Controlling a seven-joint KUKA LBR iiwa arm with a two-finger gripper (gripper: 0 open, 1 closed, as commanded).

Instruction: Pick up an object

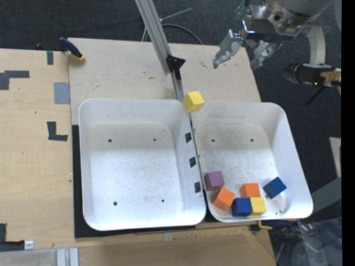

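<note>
Blocks cluster at the near edge of the right bin (288, 148): blue cube (242, 206), yellow cube (258, 205), two orange cubes (224, 198) and (250, 190), purple cube (214, 179), tilted blue cube (274, 187). Most are touching or just beside each other. Separate yellow block (194, 101) perches on the far rim between the bins. Gripper (239, 53) hangs above the bench beyond the right bin, jaws spread wide, nothing between them. Cubes look rigid, light, smooth-faced. Best bet: the tilted blue cube, apart from the pack; grip opposite flat faces. Left bin (89, 159) offers no pick.
</note>
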